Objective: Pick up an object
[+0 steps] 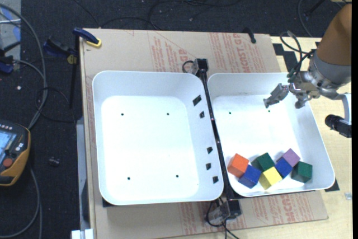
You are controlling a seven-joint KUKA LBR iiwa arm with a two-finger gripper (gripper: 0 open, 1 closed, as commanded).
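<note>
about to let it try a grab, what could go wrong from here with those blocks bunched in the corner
1. The blocks sit packed together: the yellow block touches the blue block and the green block, so fingers may find no gap and just push them.
2. The cluster hugs the right bin's near wall, so the gripper could strike the rim.
3. The gripper is over the bin's far end, well away from the blocks, so closing there would likely catch nothing.

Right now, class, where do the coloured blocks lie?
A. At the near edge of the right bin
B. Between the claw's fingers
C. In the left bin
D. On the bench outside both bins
A: the coloured blocks sit clustered along the near edge of the right bin, apart from the claw.
</note>
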